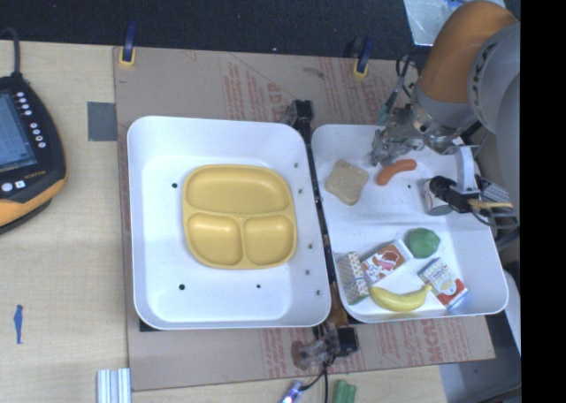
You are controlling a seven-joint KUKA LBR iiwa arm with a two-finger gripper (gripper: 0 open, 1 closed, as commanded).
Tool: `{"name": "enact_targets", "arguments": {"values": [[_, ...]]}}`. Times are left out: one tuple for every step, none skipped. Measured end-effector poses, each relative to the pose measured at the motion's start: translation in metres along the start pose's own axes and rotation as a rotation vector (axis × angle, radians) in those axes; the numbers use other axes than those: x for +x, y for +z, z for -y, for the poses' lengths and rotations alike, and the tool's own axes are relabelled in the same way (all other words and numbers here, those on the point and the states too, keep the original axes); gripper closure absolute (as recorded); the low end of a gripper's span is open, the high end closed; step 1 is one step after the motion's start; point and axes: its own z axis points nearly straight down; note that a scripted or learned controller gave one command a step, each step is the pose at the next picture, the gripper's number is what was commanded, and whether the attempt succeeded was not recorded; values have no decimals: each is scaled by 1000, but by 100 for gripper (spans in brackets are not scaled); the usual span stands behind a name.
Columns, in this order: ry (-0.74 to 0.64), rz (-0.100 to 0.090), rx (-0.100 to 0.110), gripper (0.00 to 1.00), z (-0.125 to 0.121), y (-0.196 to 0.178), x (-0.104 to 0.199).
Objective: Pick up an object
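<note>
You are looking down on a tabletop (71, 260) with two white bins. The left bin (159, 216) holds a yellow divided plate (239, 216). The right bin (482, 291) holds the loose items, and the arm reaches over its far right corner.

The tool (392, 147) hangs low at the top of the right bin. Whether it is apart or together cannot be told from this angle.

The nearest thing to pick is a small orange-red sausage (395, 171), lying at a slant just below the tool, apparently touching its tip. A slice of bread (347, 182) lies just to the left of it.

To do this step well, centre the tool across the sausage's narrow width, not along its length, and keep clear of the bin wall behind it and the bread beside it.

Farther down lie a green round item (423, 242), a banana (398, 299) and some small packets (382, 262).
</note>
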Motion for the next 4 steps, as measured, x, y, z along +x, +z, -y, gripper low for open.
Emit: {"name": "enact_targets", "arguments": {"values": [[5, -1, 1, 100, 26, -29, -48], [3, -2, 0, 100, 42, -73, 8], [3, -2, 1, 0, 42, -73, 8], [3, 1, 5, 0, 20, 0, -36]]}}
